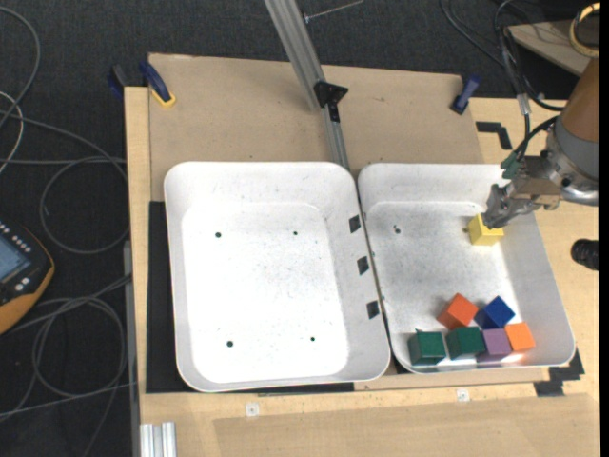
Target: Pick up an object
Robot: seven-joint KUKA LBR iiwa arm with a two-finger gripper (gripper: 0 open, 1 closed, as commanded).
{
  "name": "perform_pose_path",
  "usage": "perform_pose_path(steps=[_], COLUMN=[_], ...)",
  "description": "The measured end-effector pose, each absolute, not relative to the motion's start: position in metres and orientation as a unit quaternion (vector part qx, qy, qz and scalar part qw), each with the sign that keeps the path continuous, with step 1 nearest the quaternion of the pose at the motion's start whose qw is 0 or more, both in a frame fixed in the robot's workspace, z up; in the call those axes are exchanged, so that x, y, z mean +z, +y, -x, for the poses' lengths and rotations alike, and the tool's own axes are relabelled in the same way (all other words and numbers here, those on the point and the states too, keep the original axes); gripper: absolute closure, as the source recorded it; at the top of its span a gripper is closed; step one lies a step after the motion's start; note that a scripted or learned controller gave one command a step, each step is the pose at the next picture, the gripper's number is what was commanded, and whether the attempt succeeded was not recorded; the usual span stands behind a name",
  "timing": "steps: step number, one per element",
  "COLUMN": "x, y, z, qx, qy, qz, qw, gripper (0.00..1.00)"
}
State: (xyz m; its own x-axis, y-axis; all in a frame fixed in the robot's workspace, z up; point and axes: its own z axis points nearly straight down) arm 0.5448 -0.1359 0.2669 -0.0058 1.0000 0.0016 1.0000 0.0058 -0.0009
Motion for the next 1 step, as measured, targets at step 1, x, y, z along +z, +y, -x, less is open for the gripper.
perform_pose_path(steps=[1], x=[0.2533], y=[-0.0813], z=[-0.5635], qx=[-0.0003], qy=[-0.71], qz=[0.705], qw=[0.002], gripper=[1.0])
